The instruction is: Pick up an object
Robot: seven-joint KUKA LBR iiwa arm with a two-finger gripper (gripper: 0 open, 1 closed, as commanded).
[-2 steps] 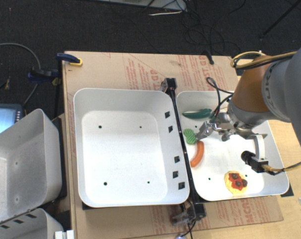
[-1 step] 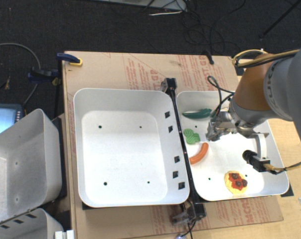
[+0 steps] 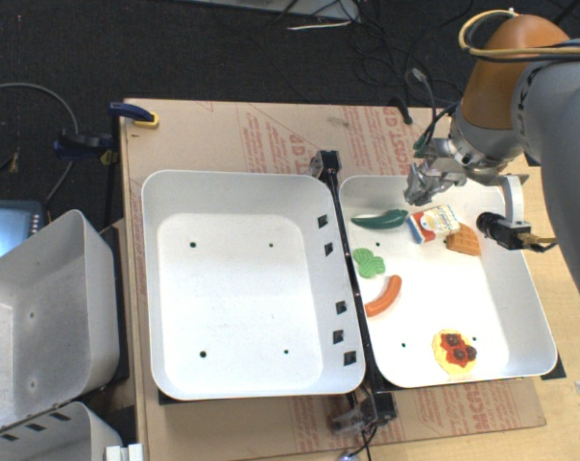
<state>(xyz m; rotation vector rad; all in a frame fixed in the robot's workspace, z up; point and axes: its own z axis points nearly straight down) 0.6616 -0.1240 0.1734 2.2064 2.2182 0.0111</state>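
Observation:
The right bin (image 3: 520, 305) holds several small toy foods. A dark green pod (image 3: 379, 220) lies near its back left, with a red, white and blue carton (image 3: 433, 223) and an orange-brown piece (image 3: 465, 243) to its right. Further forward are a green leafy piece (image 3: 369, 262), an orange sausage (image 3: 384, 295) and a yellow round with red spots (image 3: 455, 350). My gripper (image 3: 422, 188) hangs over the back of the right bin, just above and behind the pod and the carton. Nothing shows between its fingers.
The left bin (image 3: 165, 257) sits beside the right one, a black divider (image 3: 343, 257) between them. A grey container (image 3: 40, 305) stands off the bench at the left. A black clamp piece (image 3: 501, 229) juts over the right bin's right rim. Cables lie behind the bench.

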